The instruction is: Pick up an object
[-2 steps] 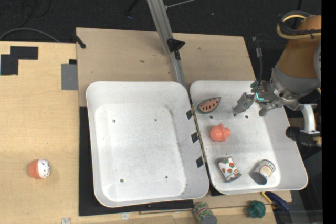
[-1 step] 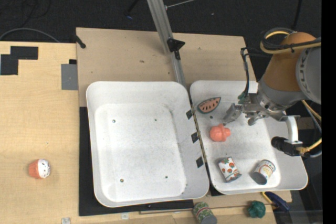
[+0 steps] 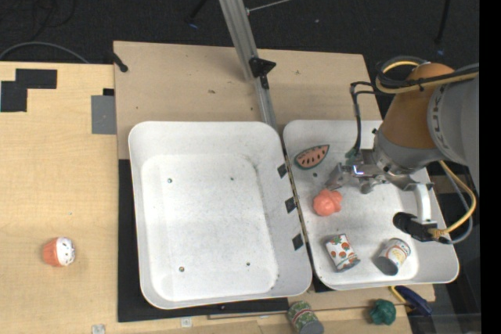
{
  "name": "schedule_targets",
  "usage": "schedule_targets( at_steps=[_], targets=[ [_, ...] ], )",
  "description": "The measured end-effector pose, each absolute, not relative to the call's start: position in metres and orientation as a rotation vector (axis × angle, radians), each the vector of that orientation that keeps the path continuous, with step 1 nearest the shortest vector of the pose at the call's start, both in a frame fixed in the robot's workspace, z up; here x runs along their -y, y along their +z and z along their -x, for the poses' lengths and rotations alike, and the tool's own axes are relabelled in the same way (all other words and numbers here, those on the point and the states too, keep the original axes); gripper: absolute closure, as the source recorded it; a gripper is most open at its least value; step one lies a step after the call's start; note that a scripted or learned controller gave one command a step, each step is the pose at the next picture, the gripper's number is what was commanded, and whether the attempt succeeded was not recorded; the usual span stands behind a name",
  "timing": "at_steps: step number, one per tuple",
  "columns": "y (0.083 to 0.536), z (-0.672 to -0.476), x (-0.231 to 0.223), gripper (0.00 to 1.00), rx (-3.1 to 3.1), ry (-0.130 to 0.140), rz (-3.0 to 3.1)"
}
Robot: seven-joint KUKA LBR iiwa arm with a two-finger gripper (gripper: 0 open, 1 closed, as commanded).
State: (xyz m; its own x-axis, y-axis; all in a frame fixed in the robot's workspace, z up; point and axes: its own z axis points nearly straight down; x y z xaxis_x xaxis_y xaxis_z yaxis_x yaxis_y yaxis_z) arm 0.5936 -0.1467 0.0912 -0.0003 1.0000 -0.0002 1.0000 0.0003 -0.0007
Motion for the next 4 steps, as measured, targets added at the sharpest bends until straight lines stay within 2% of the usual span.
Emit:
schedule_targets(
  at_steps=[1,2,4],
  targets=[
    [0.102,-0.593,0.147,1.00,2.216,0.001,2.225],
    [0.162,-0.601,0.144,1.00,2.225,-0.003,2.222],
    [0.248,-0.596,0.148,1.00,2.224,-0.002,2.222]
  ],
)
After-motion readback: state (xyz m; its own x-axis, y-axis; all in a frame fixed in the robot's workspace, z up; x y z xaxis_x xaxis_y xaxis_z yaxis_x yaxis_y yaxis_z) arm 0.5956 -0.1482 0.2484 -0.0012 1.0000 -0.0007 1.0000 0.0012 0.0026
